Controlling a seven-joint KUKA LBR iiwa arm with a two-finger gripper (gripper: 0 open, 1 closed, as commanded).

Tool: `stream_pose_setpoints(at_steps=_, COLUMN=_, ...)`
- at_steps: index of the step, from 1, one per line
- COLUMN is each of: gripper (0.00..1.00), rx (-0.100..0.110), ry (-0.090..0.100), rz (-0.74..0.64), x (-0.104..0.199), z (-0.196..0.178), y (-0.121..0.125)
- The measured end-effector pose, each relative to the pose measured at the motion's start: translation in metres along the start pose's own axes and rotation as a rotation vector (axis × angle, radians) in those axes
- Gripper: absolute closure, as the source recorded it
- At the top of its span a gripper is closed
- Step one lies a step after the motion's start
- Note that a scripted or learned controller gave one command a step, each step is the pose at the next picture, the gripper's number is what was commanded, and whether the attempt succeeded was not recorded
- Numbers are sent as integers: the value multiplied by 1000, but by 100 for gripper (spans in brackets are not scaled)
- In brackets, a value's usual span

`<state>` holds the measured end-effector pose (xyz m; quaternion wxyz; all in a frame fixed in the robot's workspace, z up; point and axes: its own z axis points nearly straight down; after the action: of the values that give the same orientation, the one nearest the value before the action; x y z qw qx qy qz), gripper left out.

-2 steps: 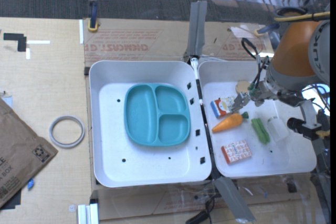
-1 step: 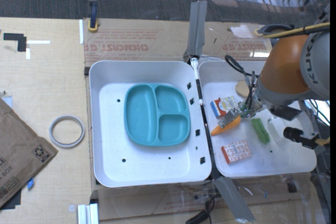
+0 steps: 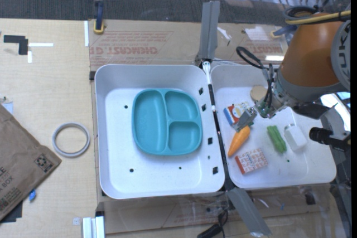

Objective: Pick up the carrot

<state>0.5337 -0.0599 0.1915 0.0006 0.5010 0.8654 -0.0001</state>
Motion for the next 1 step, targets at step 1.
stream_pose_setpoints(at_steps=1, gripper=0, rx=0, ry=0, rz=-59, x=-29, z=100, y=-45)
